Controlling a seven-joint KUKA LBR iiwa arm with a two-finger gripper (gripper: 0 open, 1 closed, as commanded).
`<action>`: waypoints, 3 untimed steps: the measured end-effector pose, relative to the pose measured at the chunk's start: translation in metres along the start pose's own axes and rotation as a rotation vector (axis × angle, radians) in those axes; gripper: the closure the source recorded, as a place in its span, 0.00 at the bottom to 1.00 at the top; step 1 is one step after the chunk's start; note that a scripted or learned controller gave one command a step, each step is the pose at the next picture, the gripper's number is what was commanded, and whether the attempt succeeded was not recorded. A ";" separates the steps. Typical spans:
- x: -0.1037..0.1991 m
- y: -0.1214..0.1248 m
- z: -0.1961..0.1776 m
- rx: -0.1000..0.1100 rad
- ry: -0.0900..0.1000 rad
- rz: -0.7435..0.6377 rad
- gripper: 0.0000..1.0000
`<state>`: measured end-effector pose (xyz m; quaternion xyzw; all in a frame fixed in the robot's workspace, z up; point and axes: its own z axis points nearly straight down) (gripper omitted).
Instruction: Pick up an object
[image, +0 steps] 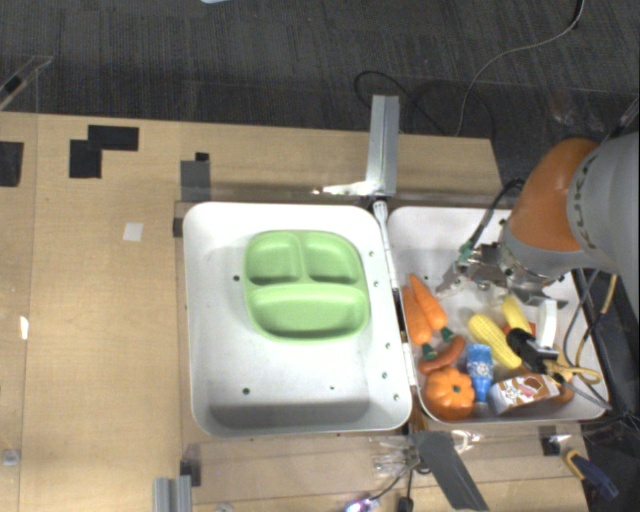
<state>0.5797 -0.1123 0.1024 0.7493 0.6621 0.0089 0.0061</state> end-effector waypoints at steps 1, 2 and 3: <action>-0.026 -0.076 0.009 0.012 -0.005 -0.040 0.00; -0.023 -0.072 -0.002 0.004 -0.004 -0.045 1.00; 0.034 -0.094 -0.111 0.015 -0.004 -0.052 1.00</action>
